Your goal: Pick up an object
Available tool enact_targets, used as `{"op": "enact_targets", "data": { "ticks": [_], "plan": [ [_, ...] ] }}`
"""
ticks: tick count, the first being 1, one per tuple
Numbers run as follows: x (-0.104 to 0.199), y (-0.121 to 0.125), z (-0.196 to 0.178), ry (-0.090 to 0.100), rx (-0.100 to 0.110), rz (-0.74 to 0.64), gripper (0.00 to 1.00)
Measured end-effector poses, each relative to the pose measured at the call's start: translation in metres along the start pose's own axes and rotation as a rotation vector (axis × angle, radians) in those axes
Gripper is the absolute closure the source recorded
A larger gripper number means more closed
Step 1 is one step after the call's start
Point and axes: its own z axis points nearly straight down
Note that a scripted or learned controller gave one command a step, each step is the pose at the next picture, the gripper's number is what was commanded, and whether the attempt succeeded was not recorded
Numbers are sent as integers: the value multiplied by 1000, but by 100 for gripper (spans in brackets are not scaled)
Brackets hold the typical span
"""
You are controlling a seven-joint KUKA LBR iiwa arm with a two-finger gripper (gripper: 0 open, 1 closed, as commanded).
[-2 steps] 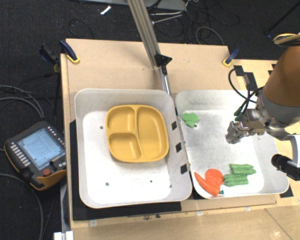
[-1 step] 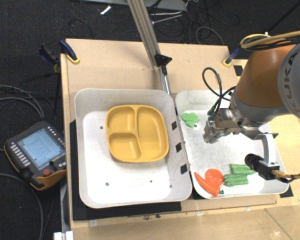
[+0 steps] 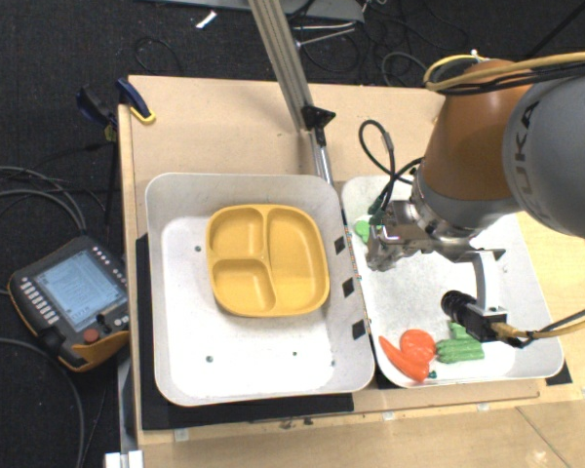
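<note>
Orange toy (image 3: 410, 353) and green piece (image 3: 461, 349) lie near the tool (image 3: 382, 253); its state, I cannot tell.

We are seeing a glossy yellow plastic tray (image 3: 269, 260) lying in the matt white left bin (image 3: 175, 291), itself sitting on a smooth pale wooden bench (image 3: 205, 125).

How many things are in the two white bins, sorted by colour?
Yellow: 1, the yellow plastic divided plate in the left bin.
Red-orange: 1, the red-orange carrot-shaped toy in the right bin.
Green: 2, the green toy beside the carrot and a small green piece near the claw.
Total: 4
</note>
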Motion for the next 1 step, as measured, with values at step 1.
{"op": "enact_targets", "data": {
  "ticks": [1],
  "plan": [
    [51, 20, 3, 0, -1, -1, 100]
  ]
}}
